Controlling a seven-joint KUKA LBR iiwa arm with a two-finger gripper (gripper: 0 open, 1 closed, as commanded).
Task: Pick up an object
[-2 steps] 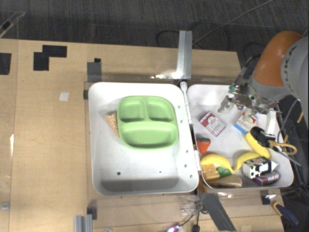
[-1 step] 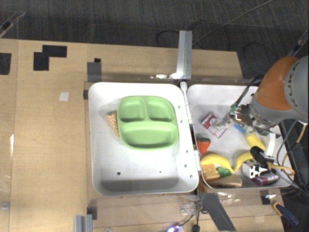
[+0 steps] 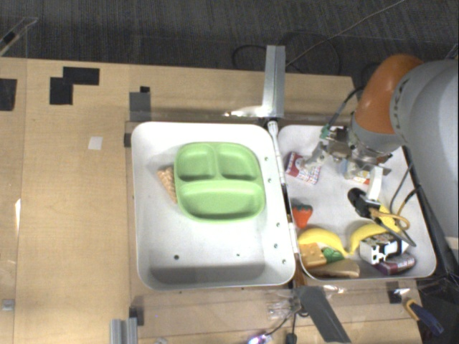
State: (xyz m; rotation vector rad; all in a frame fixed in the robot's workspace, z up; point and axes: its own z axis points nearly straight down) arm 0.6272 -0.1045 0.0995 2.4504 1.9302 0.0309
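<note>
Right bin (image 3: 416, 192), far half: you see the gripper (image 3: 343, 158) hanging low over the white floor, the arm coming in from the right. You cannot tell from this angle whether the pincer is apart or together, and nothing visibly sits in it. The closest object is a small red-and-white packet (image 3: 301, 168), just left of the gripper and close to the wall shared with the left bin (image 3: 143, 213). It has a red upper part, a white lower part and blurred print. It lies flat and is roughly as wide as it is deep, with its edges skewed a little against the bin walls. You cannot call a long axis or a pointing end.

Count for the right bin:
- one packet
- one red toy with a green top (image 3: 303, 212), at the left wall near the middle
- two yellow bananas, one near-left (image 3: 318, 236) and one near-right (image 3: 364, 232), both curved
- one tan block (image 3: 338, 267), at the near wall
- one black-and-white toy (image 3: 384, 249)
- one purple item (image 3: 396, 265), just beside the black-and-white toy

Count for the left bin:
- one green three-compartment tray (image 3: 218, 180)
- one tan waffle-textured piece (image 3: 167, 183), showing at the tray's left edge
</note>
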